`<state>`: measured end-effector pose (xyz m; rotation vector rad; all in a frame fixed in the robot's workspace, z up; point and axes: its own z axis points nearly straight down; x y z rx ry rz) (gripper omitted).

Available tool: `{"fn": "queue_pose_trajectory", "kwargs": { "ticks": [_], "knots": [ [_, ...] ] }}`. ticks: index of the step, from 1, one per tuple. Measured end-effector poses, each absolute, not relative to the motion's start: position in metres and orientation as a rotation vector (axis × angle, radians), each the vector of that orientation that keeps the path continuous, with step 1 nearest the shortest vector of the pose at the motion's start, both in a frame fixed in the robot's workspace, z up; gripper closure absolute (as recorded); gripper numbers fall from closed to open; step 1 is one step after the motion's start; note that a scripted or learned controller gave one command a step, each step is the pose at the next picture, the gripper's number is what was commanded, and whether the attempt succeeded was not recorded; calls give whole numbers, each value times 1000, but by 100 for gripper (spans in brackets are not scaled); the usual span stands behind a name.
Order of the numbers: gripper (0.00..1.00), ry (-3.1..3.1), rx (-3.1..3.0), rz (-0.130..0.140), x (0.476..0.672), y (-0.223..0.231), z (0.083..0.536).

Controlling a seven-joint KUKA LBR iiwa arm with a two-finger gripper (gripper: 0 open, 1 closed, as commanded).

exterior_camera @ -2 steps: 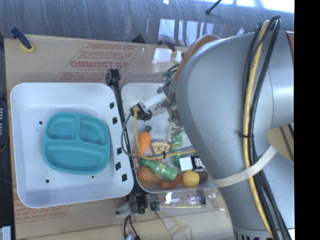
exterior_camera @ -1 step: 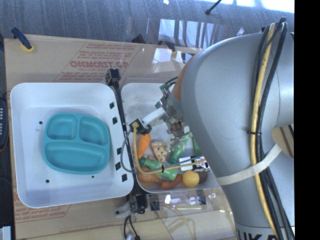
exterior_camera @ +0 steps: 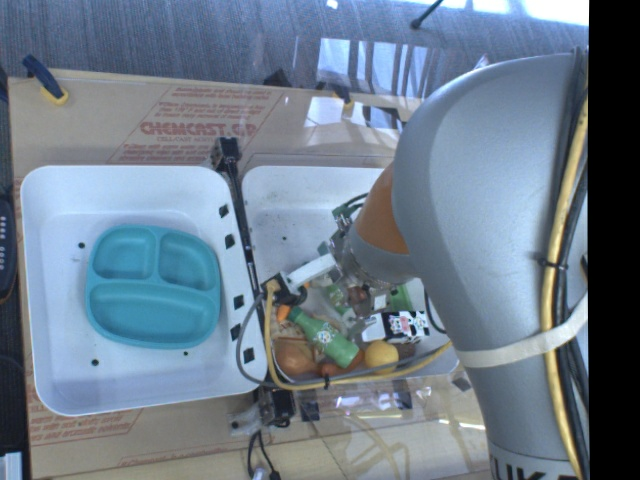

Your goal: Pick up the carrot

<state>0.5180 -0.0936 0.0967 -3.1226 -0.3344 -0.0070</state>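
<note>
Grey and bulky, my arm (exterior_camera: pixel 480 218) fills the right side of the camera view, with its orange band (exterior_camera: pixel 378 223) showing just above the wrist. Below that, my claw (exterior_camera: pixel 352 290) hangs low over the near part of the right bin (exterior_camera: pixel 290 203), in among a heap of small things; I cannot tell how it stands, because the wrist and the clutter hide it.

At about nine o'clock from my claw, a small orange piece that looks like the carrot (exterior_camera: pixel 284 314) lies close to the bin's left wall, just beside the neck of a green bottle (exterior_camera: pixel 326 335). That bottle lies on its side at about seven o'clock from my claw, slanting toward the bin's near edge. At six o'clock sits a yellow lemon-like fruit (exterior_camera: pixel 381 354), and at about four o'clock a small black-and-white carton (exterior_camera: pixel 404 324). A brown rounded thing (exterior_camera: pixel 293 356) rests in the bin's near left corner, touching the bottle's underside.

Farther out at nine o'clock, the left bin (exterior_camera: pixel 45 268) holds a teal divided plate (exterior_camera: pixel 154 286), well apart from my claw. Both bins stand side by side on the tabletop (exterior_camera: pixel 150 118), whose brown sheet bears red printed lettering.
</note>
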Motion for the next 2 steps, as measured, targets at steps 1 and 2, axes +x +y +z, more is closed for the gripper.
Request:
{"fn": "queue_pose_trajectory", "kwargs": {
  "ticks": [1, 2],
  "knots": [
    [0, -344, -3112, 0, 486, -26, 195],
    [0, -324, -3119, 10, 485, -59, 191]
  ]
}}
